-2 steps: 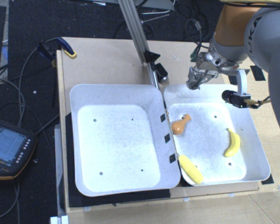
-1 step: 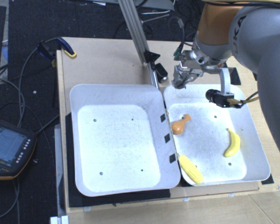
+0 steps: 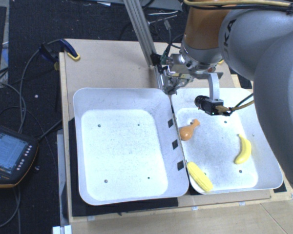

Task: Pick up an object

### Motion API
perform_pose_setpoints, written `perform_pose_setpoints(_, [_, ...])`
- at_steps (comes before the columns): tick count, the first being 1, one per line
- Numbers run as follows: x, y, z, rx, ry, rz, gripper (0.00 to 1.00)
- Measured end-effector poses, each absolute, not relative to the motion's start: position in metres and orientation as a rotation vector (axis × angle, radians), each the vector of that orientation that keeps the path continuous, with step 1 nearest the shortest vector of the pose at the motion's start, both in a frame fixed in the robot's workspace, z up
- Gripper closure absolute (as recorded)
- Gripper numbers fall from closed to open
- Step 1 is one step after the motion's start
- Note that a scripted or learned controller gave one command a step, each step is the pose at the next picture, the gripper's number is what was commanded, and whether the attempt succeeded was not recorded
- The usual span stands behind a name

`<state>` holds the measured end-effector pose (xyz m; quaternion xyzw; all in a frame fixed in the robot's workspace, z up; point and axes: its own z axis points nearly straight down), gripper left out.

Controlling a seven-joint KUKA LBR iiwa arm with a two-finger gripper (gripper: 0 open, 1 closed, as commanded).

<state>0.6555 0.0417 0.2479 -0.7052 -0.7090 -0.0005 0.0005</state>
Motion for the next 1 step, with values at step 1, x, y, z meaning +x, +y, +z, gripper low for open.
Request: perform_pose_setpoints(1, [0.659, 0.0959, 0.2507, -2.216, -2.226, -0.002, 1.0])
